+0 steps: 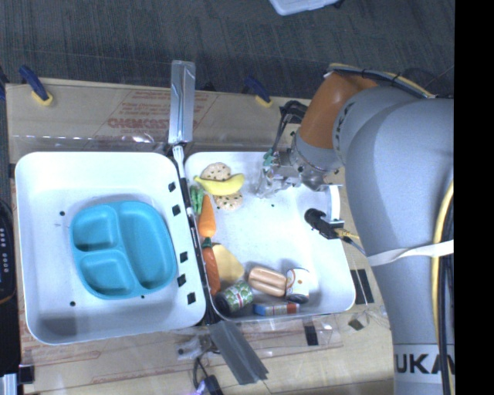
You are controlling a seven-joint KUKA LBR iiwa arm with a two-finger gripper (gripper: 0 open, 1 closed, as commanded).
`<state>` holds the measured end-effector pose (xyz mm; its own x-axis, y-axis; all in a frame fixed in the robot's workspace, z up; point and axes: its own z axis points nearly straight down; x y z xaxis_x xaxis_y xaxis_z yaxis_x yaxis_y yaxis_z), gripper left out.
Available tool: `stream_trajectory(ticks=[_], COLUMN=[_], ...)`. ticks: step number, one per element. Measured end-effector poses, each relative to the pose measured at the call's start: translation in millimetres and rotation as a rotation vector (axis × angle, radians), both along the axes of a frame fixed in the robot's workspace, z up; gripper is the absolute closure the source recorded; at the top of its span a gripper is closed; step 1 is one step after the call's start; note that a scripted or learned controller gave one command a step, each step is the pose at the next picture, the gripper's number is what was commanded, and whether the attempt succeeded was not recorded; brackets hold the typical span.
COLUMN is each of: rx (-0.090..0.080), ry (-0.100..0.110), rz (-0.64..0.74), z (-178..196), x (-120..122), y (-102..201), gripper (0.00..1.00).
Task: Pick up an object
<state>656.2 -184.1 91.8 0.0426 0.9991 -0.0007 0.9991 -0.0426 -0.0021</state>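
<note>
Gripper (271,182) hangs low over the bare white floor of the right bin (270,231), at the bin's far end. We cannot tell if it is open or closed, and we see nothing in its grasp. Across the divider from the gripper is the left bin (31,224), also white and shallow, with a blue divided plate (123,248) in it. Both bins rest on a brown board (116,116) with faded red print. Blue clamps (36,85) grip the board's far edge, behind the gripper. Past that is dark carpet (154,31).

Hard to read: the gripper's tip is small and glinty against the white. The grey arm (386,170) covers the right bin's outer rim. A white thing (305,5) on the carpet is cut off by the top edge.

Objects, all in the right bin:
- The banana (220,184) is closest, just beside the gripper on the divider side and apart from it. It is yellow and curved and lies over two speckled cookies (216,170).
- Further off along the divider is an orange carrot (207,221).
- Farthest, at the bin's near end, are a pale yellow wedge (228,265), a green can (236,297), a brown roll (268,281), a small white cup (298,284) and a blue-and-red tube (275,308), all bunched close together.
</note>
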Motion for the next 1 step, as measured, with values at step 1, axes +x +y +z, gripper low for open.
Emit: stream_trajectory(ticks=[1], rx=[0.001], ry=[-0.001], rz=[0.002], z=[0.3], x=[0.6], y=[1.6], gripper=[0.0])
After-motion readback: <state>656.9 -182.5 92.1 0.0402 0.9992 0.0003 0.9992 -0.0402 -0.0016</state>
